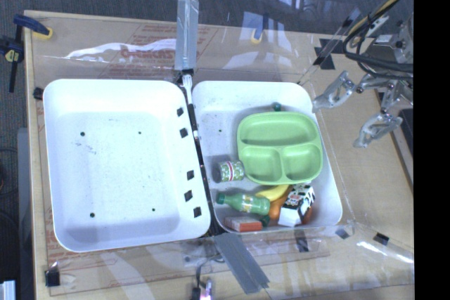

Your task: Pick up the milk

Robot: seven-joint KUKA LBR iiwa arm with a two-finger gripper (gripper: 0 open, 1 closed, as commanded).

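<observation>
**A:** What does the bench look like from above?

**B:** Two shallow white bins sit side by side on a tan bench. The left bin (112,165) has nothing in it. The right bin (211,109) holds a small cluster of things, mostly toward its near edge.

**A:** Where is the milk?

**B:** The milk carton (297,206) lies in the near right corner of the right bin. It is white with black patches, tipped on its side. A banana (274,193) lies just to its left, touching or nearly touching it, with something orange beside the two. A green divided plate (280,147) sits just beyond the carton, toward the middle of the bin.

**A:** What else is in that bin?

**B:** A green bottle (245,203) lies on its side left of the banana. A flat reddish packet (242,224) lies in front of the bottle, at the bin's near wall. A small can (230,170) lies on its side left of the plate.

**A:** And the gripper?

**B:** The gripper (355,112) is outside the bins, over the bare bench to the right of the right bin, level with its far half. Its two metal fingers are spread wide apart, with nothing between them.

**A:** How does the milk lie relative to them?

**B:** It is well apart from the fingers, nearer the camera and to their left, inside the bin wall. The plate's right edge lies roughly between the two.
</observation>
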